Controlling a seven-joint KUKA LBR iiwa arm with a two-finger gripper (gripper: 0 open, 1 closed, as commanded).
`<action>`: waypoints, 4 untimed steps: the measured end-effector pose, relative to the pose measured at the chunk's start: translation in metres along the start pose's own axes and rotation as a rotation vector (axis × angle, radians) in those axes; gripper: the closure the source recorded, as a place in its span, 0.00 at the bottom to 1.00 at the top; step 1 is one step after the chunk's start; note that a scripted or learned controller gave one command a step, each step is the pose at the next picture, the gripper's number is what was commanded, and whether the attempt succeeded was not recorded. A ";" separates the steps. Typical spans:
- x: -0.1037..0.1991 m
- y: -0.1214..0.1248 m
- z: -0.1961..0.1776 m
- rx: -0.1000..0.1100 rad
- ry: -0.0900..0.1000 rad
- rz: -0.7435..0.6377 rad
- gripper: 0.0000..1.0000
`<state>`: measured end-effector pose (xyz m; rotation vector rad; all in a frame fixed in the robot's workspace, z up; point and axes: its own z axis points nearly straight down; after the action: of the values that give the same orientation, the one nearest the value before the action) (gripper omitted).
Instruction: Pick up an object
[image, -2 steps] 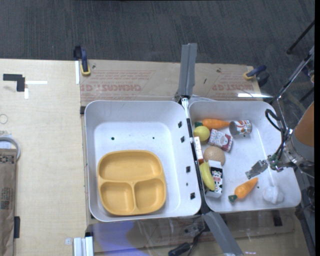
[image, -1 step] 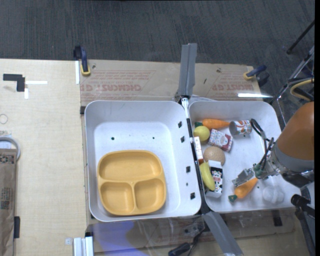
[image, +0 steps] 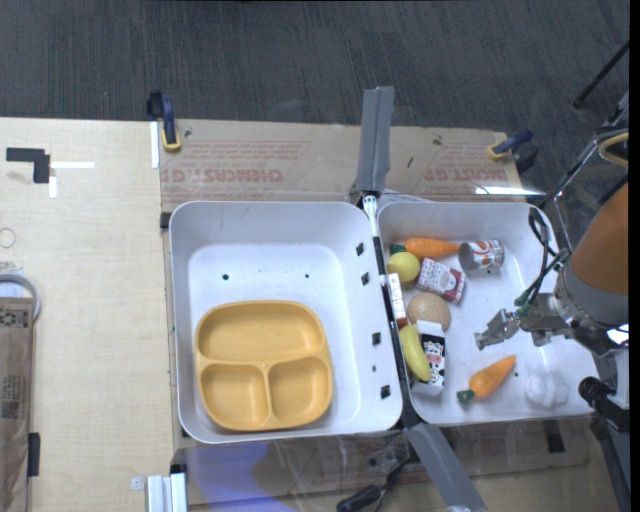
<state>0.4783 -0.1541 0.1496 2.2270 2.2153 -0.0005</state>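
Carrot (image: 493, 378) — just below jaws (image: 497, 331), nr bin (image: 500, 418) edge.

Both bins (image: 186, 300) look like smooth white plastic with a slight sheen. The yellow tray (image: 263, 362) is matt plastic with soft, rounded edges. The bench (image: 80, 300) has a pale wood-grain surface, dull in finish, and printed brown cardboard (image: 300, 160) lies behind the bins. The carrot (image: 492, 378) and banana (image: 413, 352) seem glossy plastic; the can (image: 482, 256) shines like metal.
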 end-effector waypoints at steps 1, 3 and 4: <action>0.020 -0.002 0.059 0.004 0.001 0.013 0.00; 0.071 0.097 -0.042 0.001 -0.001 -0.327 0.00; 0.046 0.166 0.057 -0.001 -0.002 -0.402 0.00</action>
<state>0.6448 -0.1089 0.0923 1.7380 2.6138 -0.0015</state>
